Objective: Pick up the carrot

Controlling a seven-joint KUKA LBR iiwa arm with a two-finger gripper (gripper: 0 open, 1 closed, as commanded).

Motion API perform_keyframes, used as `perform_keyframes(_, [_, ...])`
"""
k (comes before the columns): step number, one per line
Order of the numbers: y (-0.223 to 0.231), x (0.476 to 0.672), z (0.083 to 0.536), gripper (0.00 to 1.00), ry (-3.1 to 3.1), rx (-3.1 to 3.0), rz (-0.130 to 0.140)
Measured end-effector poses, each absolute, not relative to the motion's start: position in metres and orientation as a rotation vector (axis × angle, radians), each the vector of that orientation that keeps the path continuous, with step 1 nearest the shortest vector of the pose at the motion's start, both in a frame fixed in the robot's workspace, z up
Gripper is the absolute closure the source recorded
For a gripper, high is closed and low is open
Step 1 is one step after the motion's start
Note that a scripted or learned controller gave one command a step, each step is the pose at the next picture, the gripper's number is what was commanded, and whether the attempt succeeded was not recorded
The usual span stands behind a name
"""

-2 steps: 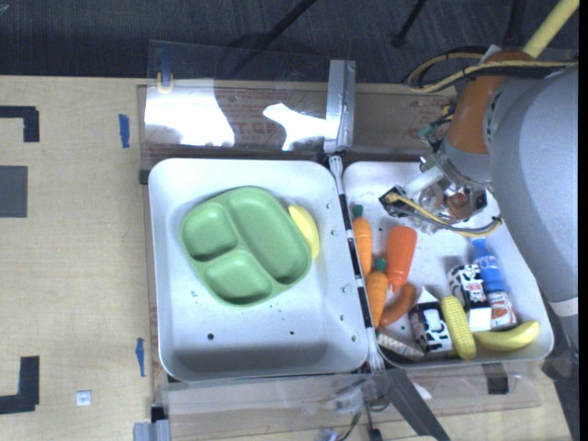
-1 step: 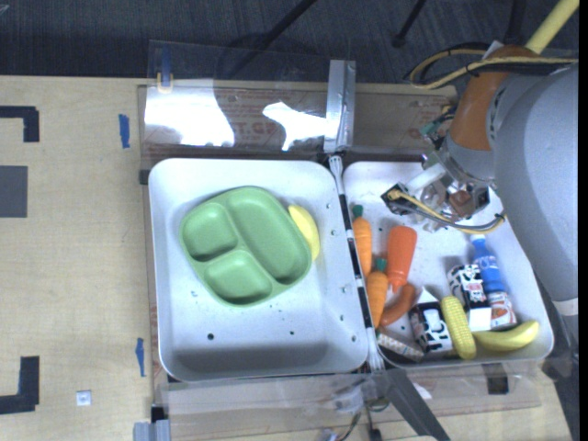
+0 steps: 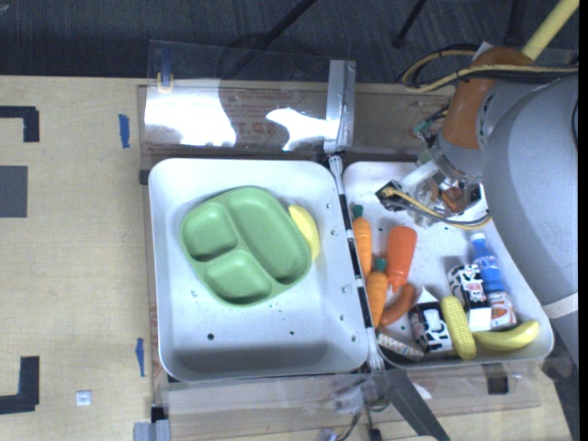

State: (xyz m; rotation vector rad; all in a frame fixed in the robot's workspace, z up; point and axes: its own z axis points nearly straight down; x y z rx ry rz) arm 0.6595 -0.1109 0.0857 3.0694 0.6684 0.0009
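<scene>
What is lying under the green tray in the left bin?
A yellow object sticks out from beneath the right edge of the green tray. The tray covers most of it, so its full shape and identity stay hidden.

**Bright bench, hard glare at the back**

The light fell evenly from above and my view was bright. The clear panel [image 3: 241, 108] behind the left bin [image 3: 175, 274] threw back blown-out white glare that hid what lay behind it. The bin's white floor was nearly washed out, with a soft grey shadow along its near wall. The tray [image 3: 245, 243] cast only a faint shadow. My arm [image 3: 537, 200] loomed large and soft at the right, out of focus. The dark floor at the top looked grainy. Detail was slightly blurred throughout.
</scene>
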Motion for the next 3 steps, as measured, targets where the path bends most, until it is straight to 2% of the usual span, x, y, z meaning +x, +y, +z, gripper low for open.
perform_keyframes(3, [-0.109,0.660,0.110,1.00,0.682,3.066,-0.007])
